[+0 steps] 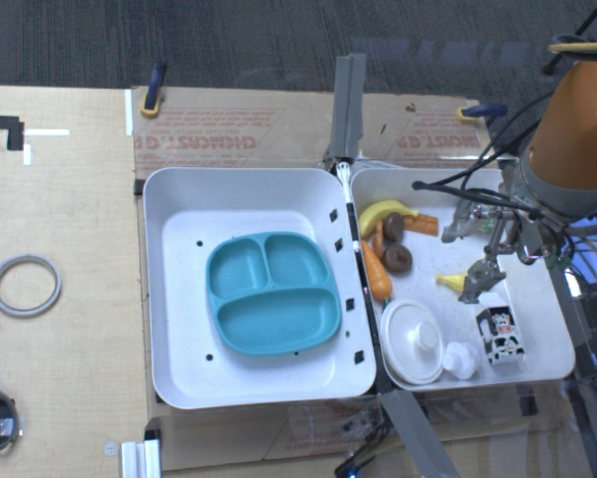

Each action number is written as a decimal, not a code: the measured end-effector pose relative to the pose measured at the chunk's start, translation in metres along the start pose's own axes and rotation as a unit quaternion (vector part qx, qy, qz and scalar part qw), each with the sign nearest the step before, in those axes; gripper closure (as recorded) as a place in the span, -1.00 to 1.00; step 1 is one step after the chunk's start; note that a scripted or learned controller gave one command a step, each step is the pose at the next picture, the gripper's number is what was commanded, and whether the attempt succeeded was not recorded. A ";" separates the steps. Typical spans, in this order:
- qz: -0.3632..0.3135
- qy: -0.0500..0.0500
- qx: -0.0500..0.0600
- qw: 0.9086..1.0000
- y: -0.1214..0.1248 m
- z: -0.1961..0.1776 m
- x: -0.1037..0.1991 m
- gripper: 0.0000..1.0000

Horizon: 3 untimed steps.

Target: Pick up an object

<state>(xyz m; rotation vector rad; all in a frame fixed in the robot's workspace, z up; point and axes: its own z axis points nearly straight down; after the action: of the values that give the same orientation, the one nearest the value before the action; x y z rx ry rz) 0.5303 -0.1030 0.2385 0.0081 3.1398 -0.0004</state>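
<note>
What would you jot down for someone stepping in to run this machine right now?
Gripper: low over the right bin, above a small yellow piece; nothing seen between its fingers, and whether they are open or shut is unclear.
Right bin also holds a banana, a carrot, a brown item, a white bowl and a black-and-white carton.
Left bin holds a teal divided plate.
Done: no pick visible.
Left: grasp one object and lift it.
</note>
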 end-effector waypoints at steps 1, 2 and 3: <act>0.029 0.000 0.000 1.000 -0.007 0.117 -0.037 -1.00; 0.001 0.000 0.000 1.000 -0.004 0.145 -0.111 -1.00; 0.001 -0.004 0.001 1.000 -0.004 0.134 -0.113 1.00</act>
<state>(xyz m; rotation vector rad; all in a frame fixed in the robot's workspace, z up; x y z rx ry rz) 0.6433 -0.1076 0.1042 0.0098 3.1319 -0.0049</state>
